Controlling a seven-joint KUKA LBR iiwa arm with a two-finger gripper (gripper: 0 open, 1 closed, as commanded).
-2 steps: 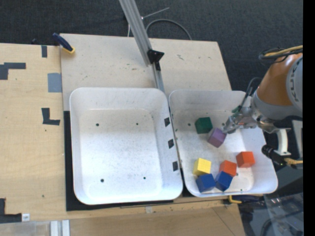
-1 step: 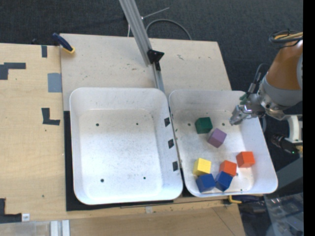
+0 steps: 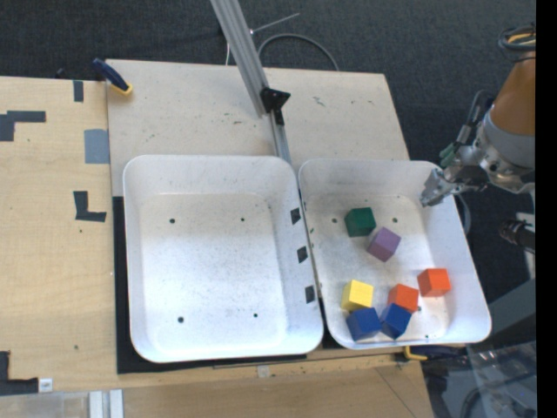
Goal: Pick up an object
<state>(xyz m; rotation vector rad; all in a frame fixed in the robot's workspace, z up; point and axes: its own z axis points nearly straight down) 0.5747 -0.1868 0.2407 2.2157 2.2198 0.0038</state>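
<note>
Candidate objects all sit in the right bin. Green cube lies nearest the bin's far edge, with the purple cube just beside it toward the middle. Cluster at the near edge: yellow cube, two blue cubes and, touching or nearly so, and an orange cube against them. A second orange cube stands a little apart by the right edge.

Gripper hangs over the right bin's far right corner, nothing between its fingers; whether it is spread or closed cannot be told at this size.

Judgement: step in hand is the approach. The lone orange cube by the right edge looks the cleanest target, though the bin wall is close. Descend straight down, fingers straddling two opposite faces. Avoid the near-edge cluster: neighbours leave no finger room.

Left bin holds no objects.
</note>
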